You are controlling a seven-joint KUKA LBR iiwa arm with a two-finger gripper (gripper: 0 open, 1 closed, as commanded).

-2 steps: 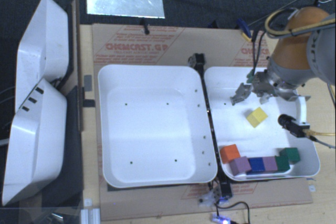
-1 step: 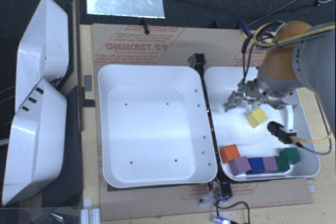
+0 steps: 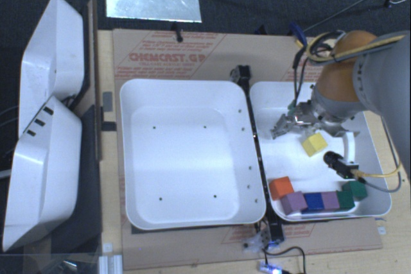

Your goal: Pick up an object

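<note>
Blocking part of the right bin (image 3: 270, 157), the arm (image 3: 359, 83) hangs its gripper (image 3: 280, 127) just left of the yellow block (image 3: 314, 144), fingers spread and empty; the cardboard (image 3: 168, 56) behind reads "CHEMCAST GP".

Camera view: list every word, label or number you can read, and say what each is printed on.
"CHEMCAST GP": red print, mirrored, on the brown paper-faced sheet lying under both bins.
Smaller red lines above and below that word, and more red print along the sheet's front edge: too small and blurred to read.
No readable marks on the coloured blocks or the bins.
</note>
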